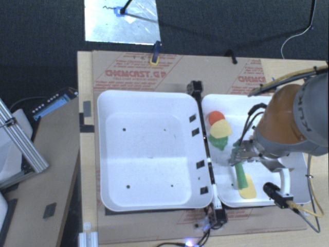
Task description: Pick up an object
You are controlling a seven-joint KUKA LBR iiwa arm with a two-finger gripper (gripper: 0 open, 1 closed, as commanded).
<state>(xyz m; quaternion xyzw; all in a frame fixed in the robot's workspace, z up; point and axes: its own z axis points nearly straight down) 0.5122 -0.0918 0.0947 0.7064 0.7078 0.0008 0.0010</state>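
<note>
In the right bin (218,197) lie a red-orange ball (215,117), a yellow rounded piece (221,129) and a green piece (219,142) bunched near the bin's left wall. Closer to the front lies a green stick (239,174) ending in a yellow piece (248,189). My gripper (238,156) hangs low over the middle of the right bin, right at the top end of the green stick. The wrist and orange band cover it from above.
The left bin (149,148) sits beside the right one, split from it by a black hinged divider (203,138). A brown board lies beneath both bins. A foil sheet (122,14) lies on the dark floor behind the bench.
</note>
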